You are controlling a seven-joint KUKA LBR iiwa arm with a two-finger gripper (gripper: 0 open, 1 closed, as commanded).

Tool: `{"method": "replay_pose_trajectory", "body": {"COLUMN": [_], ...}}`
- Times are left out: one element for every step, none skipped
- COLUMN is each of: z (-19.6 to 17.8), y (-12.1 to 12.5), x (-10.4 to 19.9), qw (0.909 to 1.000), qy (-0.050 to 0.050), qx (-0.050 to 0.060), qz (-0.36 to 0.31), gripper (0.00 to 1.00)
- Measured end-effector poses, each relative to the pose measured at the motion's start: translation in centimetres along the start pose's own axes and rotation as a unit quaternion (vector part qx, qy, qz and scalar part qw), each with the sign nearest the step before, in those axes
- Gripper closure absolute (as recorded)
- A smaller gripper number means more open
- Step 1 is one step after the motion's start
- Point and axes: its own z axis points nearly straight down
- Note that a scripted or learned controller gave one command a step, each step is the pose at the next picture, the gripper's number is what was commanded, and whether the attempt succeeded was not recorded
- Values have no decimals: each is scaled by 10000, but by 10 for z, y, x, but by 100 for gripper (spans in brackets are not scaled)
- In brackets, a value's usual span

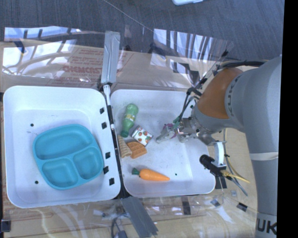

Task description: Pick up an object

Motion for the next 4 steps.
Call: {"method": "replay_pose_trajectory", "body": {"z": [0, 0, -10, -153], "y": [85, 12, 13, 13], "x": [31, 10, 11, 71], "qw": [10000, 10000, 10000, 10000], "qy": [10, -2, 3, -4], "qx": [-20, 2, 2, -65], "qz": [-4, 13, -10, -9], "gripper": [0, 0, 100, 100]}}
